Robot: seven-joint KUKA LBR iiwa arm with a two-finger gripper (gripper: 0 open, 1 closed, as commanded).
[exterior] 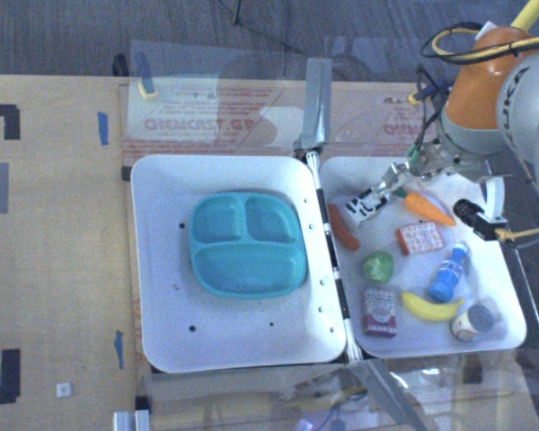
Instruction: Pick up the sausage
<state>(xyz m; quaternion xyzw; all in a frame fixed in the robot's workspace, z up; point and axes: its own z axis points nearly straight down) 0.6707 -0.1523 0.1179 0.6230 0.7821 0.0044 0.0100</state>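
The tray (248, 243) sits in the left bin (153, 268), centre-left of frame. The sausage (343, 227) lies untouched by the right bin's (512, 317) left wall, centre frame, so the pick looks undone. Just right and above it, the gripper (369, 203) hangs low, pointing left; I cannot tell how its fingers stand. The arm (494, 97) slants in from the upper right.

Arm (512, 88) chopped off by the frame at 3 o'clock. Gripper (370, 203) too small and blurry to read. Label on the red packet (380, 312) at 5 o'clock unreadable.
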